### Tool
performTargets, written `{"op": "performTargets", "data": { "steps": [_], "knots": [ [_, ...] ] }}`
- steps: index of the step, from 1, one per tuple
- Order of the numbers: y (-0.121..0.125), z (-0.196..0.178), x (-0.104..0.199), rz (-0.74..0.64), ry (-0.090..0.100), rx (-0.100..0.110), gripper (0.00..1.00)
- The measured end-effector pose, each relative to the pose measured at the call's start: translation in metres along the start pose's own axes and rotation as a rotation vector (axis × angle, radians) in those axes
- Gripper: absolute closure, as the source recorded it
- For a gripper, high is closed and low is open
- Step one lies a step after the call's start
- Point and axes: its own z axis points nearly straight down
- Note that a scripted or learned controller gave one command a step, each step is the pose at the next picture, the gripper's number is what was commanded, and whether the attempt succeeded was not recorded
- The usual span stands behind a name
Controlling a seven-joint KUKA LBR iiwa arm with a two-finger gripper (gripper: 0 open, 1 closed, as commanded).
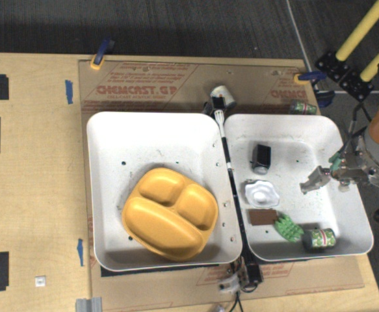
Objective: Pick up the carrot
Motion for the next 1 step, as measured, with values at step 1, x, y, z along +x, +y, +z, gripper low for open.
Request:
{"op": "performTargets", "data": {
  "steps": [1],
  "knots": [
    [-0.0142, 0.1141, 0.0508, 0.153, 0.001, -0.001, 0.0]
  ]
}}
